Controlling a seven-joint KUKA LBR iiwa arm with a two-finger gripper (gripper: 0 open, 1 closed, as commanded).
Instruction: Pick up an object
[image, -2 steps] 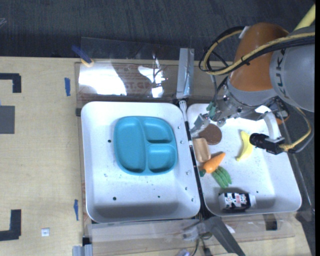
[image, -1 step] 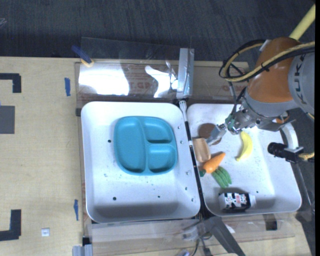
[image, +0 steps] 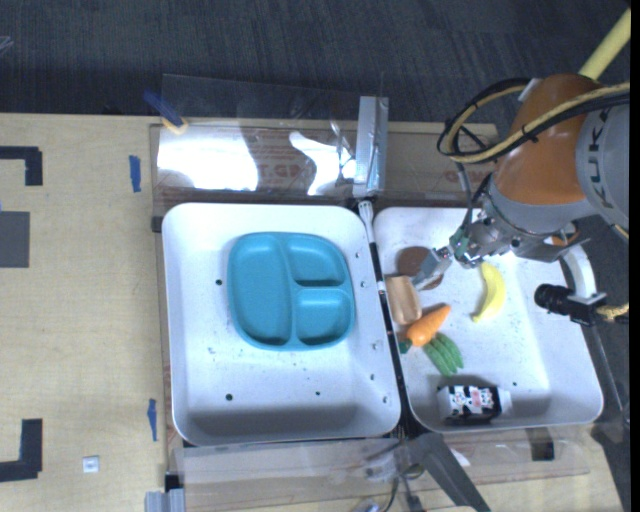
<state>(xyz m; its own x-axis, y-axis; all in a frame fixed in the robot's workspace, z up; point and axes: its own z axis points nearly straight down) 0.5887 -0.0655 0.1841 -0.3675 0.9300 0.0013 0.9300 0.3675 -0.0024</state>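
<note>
Hand (image: 436, 268) poised low over right bin (image: 560, 385), fingers spread, gripping nothing.
Carrot (image: 428, 325) just near of hand, beside wooden block (image: 402, 298); banana (image: 489, 290) to right; blue plate (image: 292, 288) in left bin (image: 190, 330).

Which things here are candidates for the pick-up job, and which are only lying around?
For the job, in the right bin:
gripper, low beside the brown piece
brown piece
tan block
carrot
banana
black-and-white item

Lying about:
blue tray, in the left bin
</note>
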